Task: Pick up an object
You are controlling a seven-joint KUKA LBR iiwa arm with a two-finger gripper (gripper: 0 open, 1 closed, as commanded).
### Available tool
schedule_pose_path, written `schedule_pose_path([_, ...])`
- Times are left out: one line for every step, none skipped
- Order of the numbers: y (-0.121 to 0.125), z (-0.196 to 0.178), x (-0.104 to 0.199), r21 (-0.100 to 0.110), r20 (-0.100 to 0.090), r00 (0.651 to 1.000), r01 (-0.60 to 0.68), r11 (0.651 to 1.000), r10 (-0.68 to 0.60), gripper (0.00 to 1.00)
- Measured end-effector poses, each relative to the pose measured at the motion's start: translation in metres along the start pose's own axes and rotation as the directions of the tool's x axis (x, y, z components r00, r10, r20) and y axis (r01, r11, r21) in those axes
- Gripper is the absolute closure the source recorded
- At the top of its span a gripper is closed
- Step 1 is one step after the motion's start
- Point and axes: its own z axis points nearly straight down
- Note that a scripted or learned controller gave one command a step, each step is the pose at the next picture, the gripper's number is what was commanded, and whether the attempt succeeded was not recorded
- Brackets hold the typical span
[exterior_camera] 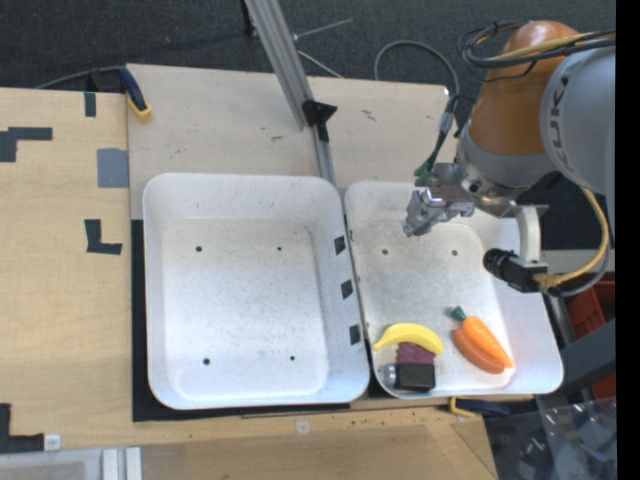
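The pincer [418, 220] hangs over the far end of the right bin [520, 373], and I cannot tell how it is set. The toy carrot [481, 343], banana [408, 337] and a dark block [414, 369] lie at the near end. I think it should go to the carrot, which lies apart from the others.

Banana [408, 337] left of carrot [481, 344], both in right bin [400, 268].

I see the left bin [245, 288] on the bench, a metal pole [285, 63] slanting down to its far right corner, grey tape [113, 167] and black tape marks [97, 236] left of it, a yellow-blue clamp [135, 92] beyond its far left corner.
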Motion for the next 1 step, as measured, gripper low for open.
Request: schedule_pose_path([0.0012,0.0047,0.0612,-0.001,-0.001,1.0,0.001,1.0,-0.001,1.0])
